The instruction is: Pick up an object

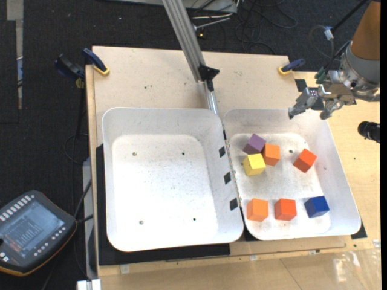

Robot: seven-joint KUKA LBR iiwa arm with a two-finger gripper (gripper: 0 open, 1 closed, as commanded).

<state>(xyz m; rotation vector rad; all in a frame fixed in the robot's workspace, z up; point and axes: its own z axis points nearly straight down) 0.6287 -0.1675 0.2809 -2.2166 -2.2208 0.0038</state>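
Observation:
The right bin (336,162) holds several small cubes. A purple cube (255,142), a yellow cube (254,164) and an orange cube (272,154) cluster near its upper left. A red-orange cube (305,160) lies to their right. Along the bin's front sit an orange cube (257,209), a red-orange cube (285,209) and a blue cube (316,206). My gripper (312,110) hangs above the bin's far right rim, with its two fingers spread apart and nothing between them.
The left bin (115,162) lies beside the right one. A slanted metal pole (184,32) crosses the bench's back. Clamps (97,62) sit at the back corners. A teach pendant (30,231) rests at the lower left.

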